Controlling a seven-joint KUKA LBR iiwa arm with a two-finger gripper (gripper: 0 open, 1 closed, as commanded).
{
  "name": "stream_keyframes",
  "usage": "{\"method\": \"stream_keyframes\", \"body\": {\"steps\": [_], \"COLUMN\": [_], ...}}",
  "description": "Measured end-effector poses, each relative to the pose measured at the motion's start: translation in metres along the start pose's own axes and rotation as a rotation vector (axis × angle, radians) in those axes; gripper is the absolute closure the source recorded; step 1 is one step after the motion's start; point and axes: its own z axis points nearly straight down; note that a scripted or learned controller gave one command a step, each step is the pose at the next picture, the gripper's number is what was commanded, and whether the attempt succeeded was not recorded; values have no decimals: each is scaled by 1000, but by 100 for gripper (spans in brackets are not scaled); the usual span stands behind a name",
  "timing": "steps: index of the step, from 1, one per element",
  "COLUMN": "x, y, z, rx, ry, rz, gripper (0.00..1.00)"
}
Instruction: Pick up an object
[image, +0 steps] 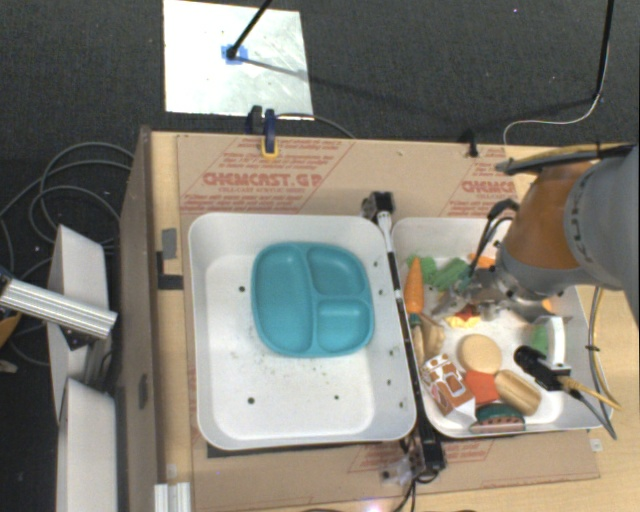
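Note:
The right bin (440, 425) holds several toy foods. Among them are an orange carrot (413, 285), a green piece (446, 272), a small yellow piece (460, 321), a tan round bun (479, 352), an orange-red cup (486, 386), a bread loaf (519, 392) and a brown-and-white box (445, 381). My gripper (470, 296) is low in the upper middle of this bin, among the green and yellow pieces. The grey wrist hides what is right under it.
The left bin (225, 400) holds a blue divided plate (311, 299). A black divider rail (395, 300) runs between the bins. Cardboard lines the bench behind them, with a clamp (267, 128) at the back. The arm (575, 225) covers the right bin's far right corner.

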Motion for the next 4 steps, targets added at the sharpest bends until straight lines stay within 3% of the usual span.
{"method": "stream_keyframes", "body": {"steps": [1, 2, 3, 4], "x": [-30, -48, -38, -6], "y": [55, 92, 30, 22], "z": [-2, -79, -7, -7], "rx": [-9, -14, 0, -18], "ry": [-2, -4, 2, -7], "rz": [-3, -4, 2, -2], "gripper": [0, 0, 0, 0]}}
